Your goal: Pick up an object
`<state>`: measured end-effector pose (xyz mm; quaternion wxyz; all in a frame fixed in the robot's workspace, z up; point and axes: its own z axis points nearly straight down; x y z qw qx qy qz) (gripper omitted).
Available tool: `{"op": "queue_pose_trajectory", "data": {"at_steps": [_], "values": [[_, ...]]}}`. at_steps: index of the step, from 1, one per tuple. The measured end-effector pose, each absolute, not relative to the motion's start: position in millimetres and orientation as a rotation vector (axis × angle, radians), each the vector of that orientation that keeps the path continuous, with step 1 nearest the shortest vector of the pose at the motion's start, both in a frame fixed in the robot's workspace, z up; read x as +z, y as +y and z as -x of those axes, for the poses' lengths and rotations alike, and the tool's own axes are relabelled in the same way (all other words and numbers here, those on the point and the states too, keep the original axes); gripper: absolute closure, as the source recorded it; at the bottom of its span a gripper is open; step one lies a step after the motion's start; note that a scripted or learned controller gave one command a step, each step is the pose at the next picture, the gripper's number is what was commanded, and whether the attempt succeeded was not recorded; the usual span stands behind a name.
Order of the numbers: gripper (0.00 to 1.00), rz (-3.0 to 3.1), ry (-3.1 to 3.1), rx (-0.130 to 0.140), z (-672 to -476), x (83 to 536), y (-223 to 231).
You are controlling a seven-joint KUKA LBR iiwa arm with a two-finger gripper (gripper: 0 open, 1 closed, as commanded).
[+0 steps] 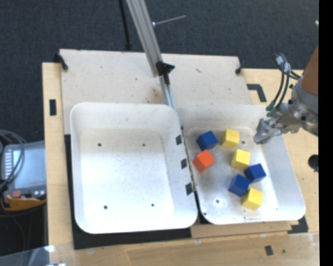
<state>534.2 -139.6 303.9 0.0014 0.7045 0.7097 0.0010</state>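
Hovering at the right bin (291,204) edge near the upper yellow cube (230,138), likely lining up a pick; jaws' state impossible to tell; cubes loose inside.

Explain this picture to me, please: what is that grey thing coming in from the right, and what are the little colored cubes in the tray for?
You are looking down at a slant from one fixed camera above a workbench. The grey thing is a robot arm; its gripper hangs over the upper right part of the right bin. Nothing shows in its grasp. That bin holds seven small blocks: three blue ones, three yellow ones and an orange one. The left bin sits beside it. The arm's job is to pick up one block. The slanted metal bar at the top is part of the stand.
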Motion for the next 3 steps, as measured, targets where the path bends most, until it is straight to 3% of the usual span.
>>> {"op": "queue_pose_trajectory", "data": {"at_steps": [2, 3], "values": [[1.0, -2.215, 2.229, 0.0, -541.2, 286.1, -28.9], [1.0, -2.218, 2.229, -0.004, -556.5, 269.1, 11.4]]}}
